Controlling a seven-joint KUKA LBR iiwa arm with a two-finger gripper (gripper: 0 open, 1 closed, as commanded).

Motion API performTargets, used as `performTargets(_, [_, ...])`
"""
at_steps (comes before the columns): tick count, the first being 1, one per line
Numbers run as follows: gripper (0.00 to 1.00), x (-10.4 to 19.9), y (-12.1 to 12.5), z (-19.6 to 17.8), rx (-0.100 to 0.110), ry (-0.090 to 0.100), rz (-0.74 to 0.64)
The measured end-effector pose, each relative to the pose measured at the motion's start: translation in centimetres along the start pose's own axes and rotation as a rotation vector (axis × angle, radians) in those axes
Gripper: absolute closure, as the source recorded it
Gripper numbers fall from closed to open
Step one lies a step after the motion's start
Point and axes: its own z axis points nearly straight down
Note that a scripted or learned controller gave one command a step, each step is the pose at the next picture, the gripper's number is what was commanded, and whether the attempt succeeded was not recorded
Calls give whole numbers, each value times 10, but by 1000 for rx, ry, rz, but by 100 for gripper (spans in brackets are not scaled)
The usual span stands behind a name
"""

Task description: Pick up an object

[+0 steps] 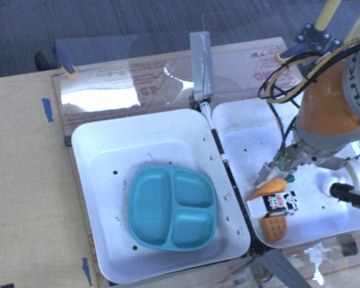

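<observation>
The counter [19,201] carries two white bins side by side, so that things can be taken from one and the other. The left bin [92,148] is occupied by a blue divided plate [171,207], laid flat near its centre. In the right bin [246,129] the small things are gathered at the 7 o'clock corner: an orange carrot-like piece [267,189], a black-and-white patterned piece [280,204] just below it, and a tan waffle-like piece [274,227] at the front edge. The arm [328,108] is lowered from 3 o'clock, and the hand [276,168] is placed just above the orange piece, probably to reach it. Whether the hand is wide or narrow cannot be told.
</observation>
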Motion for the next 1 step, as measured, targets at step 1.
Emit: performTargets(1, [0, 17, -35, -1, -5, -1, 108])
